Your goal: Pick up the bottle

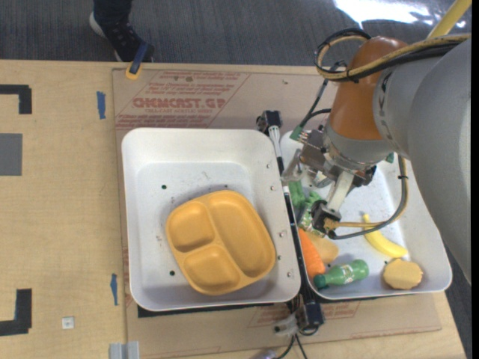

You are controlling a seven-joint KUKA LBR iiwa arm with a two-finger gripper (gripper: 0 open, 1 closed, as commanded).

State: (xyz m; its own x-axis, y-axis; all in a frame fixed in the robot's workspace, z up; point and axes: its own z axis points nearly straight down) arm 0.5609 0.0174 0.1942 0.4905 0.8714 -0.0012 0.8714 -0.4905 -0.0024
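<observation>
The bottle (343, 273) is green with a clear middle. It lies on its side near the front edge of the right bin (430, 256), cap pointing left. My gripper (299, 178) hangs over the left part of that bin, close to the wall shared with the left bin. That puts it well behind the bottle and apart from it. Nothing shows as held.
An orange carrot (311, 251) lies just left of the bottle, touching its cap end. A banana (383, 241) and a tan round piece (403, 274) lie to the bottle's right. Green pieces (299, 195) sit under the gripper. The left bin (150, 163) holds a yellow divided plate (218, 240).
</observation>
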